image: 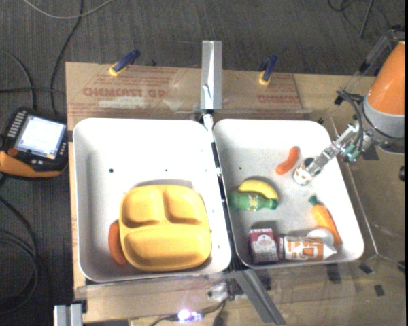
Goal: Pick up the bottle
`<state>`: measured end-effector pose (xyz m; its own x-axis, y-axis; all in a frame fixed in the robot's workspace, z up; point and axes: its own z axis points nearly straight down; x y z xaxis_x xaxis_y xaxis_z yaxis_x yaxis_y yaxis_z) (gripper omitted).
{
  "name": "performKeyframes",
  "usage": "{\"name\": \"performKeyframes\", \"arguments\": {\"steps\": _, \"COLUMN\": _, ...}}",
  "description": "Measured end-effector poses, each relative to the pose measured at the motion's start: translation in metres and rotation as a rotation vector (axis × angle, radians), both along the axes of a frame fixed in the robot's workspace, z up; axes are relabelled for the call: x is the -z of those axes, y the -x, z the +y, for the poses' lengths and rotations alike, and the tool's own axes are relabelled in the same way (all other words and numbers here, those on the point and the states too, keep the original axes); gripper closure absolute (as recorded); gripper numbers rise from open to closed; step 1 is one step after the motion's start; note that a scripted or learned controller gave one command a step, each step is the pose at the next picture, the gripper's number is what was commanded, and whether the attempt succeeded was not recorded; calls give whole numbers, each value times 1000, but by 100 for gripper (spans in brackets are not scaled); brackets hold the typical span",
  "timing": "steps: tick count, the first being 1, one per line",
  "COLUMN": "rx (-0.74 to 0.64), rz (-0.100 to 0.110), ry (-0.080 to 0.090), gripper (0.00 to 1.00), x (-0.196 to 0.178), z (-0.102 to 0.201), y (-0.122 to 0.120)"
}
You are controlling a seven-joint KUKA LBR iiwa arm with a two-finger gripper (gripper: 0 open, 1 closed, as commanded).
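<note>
From above, the surface (156,90) is a brown board carrying two shallow white bins side by side, with a metal bar (211,73) standing at the seam behind them and two blue-and-yellow clamps (124,62) on the board's far edge. Taking the right bin (258,138) as the landmark: the bottle (253,200), green with a yellow label, lies on its side against the bin's left wall, a banana (258,186) touching it just behind. Along the bin's near wall lie a small dark-red carton (263,244) and a white-and-orange package (306,248); a carrot (324,221) lies by the right wall, and a small red-orange piece (287,160) sits toward the back. The pincer (302,175) hangs over the bin's right half, well apart from the bottle; whether it is apart or together I cannot tell. Left of this bin, the left bin (88,182) holds a yellow divided tray (165,226). Farther left, a handheld controller (32,143) rests on dark carpet (88,19) with loose cables.
</note>
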<state>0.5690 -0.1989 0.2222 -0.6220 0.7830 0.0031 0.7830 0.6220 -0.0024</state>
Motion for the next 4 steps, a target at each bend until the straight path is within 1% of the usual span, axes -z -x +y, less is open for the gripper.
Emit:
{"name": "performKeyframes", "arguments": {"steps": 1, "rx": 33, "rz": -3, "ry": 1, "gripper": 100, "x": -40, "z": 25, "y": -69}}
{"name": "performKeyframes", "arguments": {"steps": 2, "rx": 109, "rz": -2, "ry": 2, "gripper": 100, "x": -154, "z": 123, "y": -50}}
{"name": "performKeyframes", "arguments": {"steps": 3, "rx": 57, "rz": 1, "ry": 1, "gripper": 100, "x": -83, "z": 198, "y": -51}}
{"name": "performKeyframes", "arguments": {"steps": 4, "rx": 55, "rz": 4, "ry": 1, "gripper": 100, "x": -89, "z": 199, "y": -53}}
